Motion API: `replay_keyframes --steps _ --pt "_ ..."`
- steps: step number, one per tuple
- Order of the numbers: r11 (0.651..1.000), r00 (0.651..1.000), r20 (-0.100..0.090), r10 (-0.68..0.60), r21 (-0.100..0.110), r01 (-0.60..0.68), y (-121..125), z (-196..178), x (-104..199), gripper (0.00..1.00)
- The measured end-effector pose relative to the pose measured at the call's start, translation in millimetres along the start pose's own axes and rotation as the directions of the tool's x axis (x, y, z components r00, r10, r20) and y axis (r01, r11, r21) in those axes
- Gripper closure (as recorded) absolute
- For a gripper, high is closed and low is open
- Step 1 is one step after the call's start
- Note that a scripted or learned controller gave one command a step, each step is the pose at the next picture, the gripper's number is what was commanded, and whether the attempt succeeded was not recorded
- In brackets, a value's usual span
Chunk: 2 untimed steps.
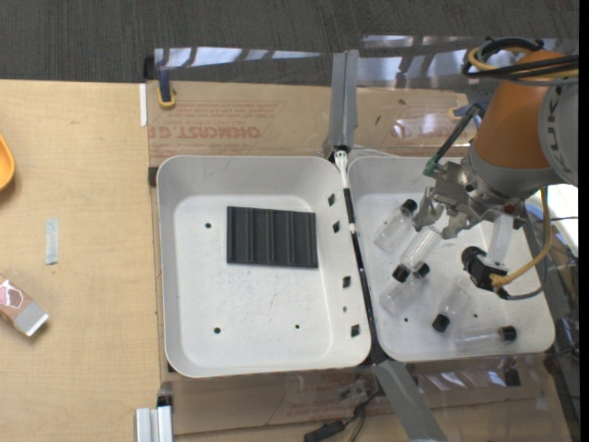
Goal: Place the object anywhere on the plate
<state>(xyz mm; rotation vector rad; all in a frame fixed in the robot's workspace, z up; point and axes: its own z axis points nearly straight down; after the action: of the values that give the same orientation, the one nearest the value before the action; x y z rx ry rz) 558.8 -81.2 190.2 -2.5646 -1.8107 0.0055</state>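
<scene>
Holding dark ribbed plate (271,237): left bin (184,274). Right bin (543,330): clear bottles (416,249). Fingers (440,217) state unclear.

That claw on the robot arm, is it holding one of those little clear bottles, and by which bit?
It cannot be told. The gripper sits low over the clear bottles in the right bin, hiding any contact.

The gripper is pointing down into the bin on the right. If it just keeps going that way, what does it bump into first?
Probably a clear bottle with a black cap, lying in the right bin just under the gripper. Other clear bottles lie close by, and depth is hard to judge from above, so it could miss and meet the bin floor.
</scene>
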Motion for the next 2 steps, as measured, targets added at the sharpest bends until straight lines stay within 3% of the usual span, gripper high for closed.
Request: replay_keyframes --steps 1,2 --pt "0.993 0.993 0.001 -0.119 0.0 0.119 -66 -19 38 1.0" --pt "0.847 0.847 0.001 -0.532 0.0 0.532 -129 0 119 1.0"
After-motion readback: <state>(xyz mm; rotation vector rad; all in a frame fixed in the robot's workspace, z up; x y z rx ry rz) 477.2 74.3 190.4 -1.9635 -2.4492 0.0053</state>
